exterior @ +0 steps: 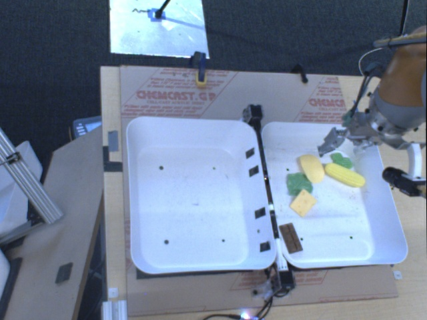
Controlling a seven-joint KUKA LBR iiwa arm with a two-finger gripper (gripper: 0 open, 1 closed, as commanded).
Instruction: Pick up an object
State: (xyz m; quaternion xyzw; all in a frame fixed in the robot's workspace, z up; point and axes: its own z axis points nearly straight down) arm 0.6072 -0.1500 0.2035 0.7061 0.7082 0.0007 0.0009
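My gripper hangs over the far part of the right bin, open with nothing between its fingers. Just below and in front of it lie a small green piece, a yellow corn cob and a pale yellow oval object. A second green piece lies to the left of the oval. In front of that rests a yellow cheese block. A brown chocolate bar lies at the bin's near left corner.
The left bin sits beside the right one, with a black divider along their shared rim. The grey and orange arm comes in from the upper right.
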